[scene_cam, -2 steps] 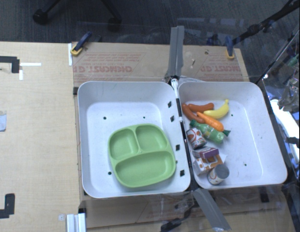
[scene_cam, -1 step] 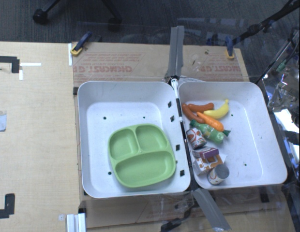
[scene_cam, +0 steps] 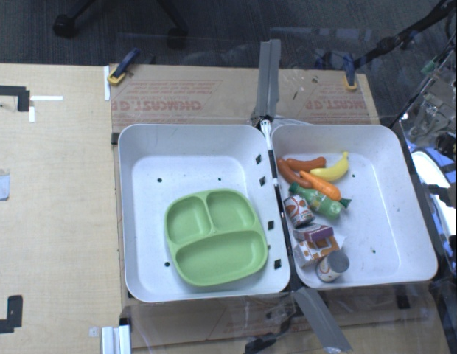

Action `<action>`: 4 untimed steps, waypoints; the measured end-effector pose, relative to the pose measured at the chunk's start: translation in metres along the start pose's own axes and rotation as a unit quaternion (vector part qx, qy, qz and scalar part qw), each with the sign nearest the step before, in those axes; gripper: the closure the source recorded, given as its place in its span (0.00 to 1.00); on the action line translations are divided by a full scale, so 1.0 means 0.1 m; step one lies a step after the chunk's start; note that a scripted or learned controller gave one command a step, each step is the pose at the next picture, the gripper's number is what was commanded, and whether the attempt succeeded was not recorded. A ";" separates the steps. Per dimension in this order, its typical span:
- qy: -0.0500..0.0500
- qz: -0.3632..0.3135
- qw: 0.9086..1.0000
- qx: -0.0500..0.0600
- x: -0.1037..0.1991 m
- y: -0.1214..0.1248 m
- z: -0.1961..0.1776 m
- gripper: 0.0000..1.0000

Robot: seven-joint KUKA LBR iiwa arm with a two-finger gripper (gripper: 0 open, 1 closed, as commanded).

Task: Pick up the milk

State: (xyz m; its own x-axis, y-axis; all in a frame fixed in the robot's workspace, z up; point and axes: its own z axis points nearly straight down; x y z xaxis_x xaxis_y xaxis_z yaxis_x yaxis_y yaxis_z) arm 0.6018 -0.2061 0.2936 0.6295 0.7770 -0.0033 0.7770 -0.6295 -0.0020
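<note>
milk carton (scene_cam: 315, 241) in right bin (scene_cam: 391, 198), just left-above the tin can (scene_cam: 332, 265), below the soup can (scene_cam: 298, 210) | tool state: cannot tell | green divided plate (scene_cam: 214, 236) in left bin (scene_cam: 140, 198)

We count two white bins (scene_cam: 140, 198), one green plate (scene_cam: 214, 236), one yellow banana (scene_cam: 333, 169), two cans (scene_cam: 298, 211), one milk carton (scene_cam: 315, 242).

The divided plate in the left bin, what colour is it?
Light green, seen clearly in the camera view: divided plate.
</note>
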 end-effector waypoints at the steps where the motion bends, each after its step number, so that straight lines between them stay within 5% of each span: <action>1: 0.000 0.065 0.998 0.001 -0.32 -0.32 0.08 1.00; 3: 0.000 0.204 0.979 0.000 0.17 0.46 -0.20 1.00; 4: 0.000 0.299 0.954 0.000 0.08 0.36 -0.61 1.00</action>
State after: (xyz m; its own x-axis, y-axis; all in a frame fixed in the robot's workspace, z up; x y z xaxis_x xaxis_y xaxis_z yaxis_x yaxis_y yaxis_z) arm 0.6349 -0.2221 0.3541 0.9603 0.2789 -0.0034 0.2789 -0.9603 -0.0005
